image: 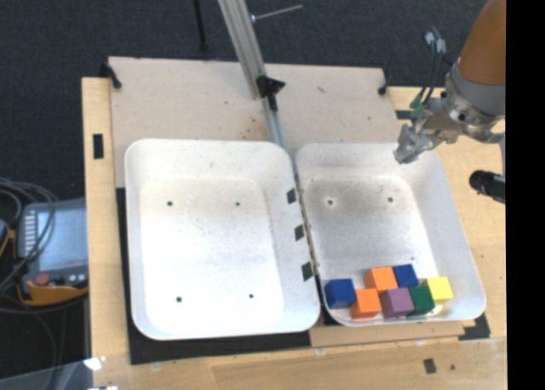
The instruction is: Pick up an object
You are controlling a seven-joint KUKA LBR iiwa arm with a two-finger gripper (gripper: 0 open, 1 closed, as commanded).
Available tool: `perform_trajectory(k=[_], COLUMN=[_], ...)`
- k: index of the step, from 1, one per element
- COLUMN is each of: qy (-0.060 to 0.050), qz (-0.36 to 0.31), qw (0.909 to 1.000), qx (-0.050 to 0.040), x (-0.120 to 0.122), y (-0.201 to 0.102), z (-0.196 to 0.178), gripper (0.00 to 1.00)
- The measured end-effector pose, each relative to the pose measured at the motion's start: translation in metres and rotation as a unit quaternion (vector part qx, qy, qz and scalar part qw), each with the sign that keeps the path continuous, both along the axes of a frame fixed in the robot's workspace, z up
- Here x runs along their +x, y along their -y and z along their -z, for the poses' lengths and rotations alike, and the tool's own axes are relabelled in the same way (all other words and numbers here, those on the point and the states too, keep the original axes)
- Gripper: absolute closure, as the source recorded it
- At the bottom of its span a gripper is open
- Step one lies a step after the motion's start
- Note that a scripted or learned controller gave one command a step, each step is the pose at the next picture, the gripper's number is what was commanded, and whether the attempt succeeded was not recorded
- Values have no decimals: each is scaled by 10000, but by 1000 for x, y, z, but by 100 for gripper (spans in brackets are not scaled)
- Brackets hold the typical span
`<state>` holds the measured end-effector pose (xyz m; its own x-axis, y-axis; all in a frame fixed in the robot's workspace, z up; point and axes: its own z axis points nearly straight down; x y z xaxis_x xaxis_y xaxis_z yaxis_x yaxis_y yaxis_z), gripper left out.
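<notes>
Blocks (387, 291) clustered at right bin (443, 209) near edge. Tool (411, 146) above far corner, well apart; approach step, apparently. Tool state: cannot tell. Next: descend over one block.

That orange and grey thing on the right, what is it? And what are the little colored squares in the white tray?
It is a robot arm, reaching in from the right. The camera sits above the bench and looks down at a slant. At the arm's tip is its end effector, the part that grabs things. It hangs over the far corner of the right bin, and I see nothing in it. I cannot tell whether it is open or shut.

The bench carries two shallow white bins. The left bin sits beside the right one. The little squares are toy blocks, bunched in the right bin's near corner: blue, orange, purple, green and yellow. The robot's job is to pick one up, and it is not yet touching any.
</notes>
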<state>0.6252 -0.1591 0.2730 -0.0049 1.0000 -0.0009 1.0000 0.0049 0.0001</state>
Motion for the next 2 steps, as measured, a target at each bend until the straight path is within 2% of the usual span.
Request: perform_trajectory(k=[2], qy=[1], qz=[-5], qw=[10000], qx=[8], x=[-13], y=[-92], z=[7], gripper=[100])
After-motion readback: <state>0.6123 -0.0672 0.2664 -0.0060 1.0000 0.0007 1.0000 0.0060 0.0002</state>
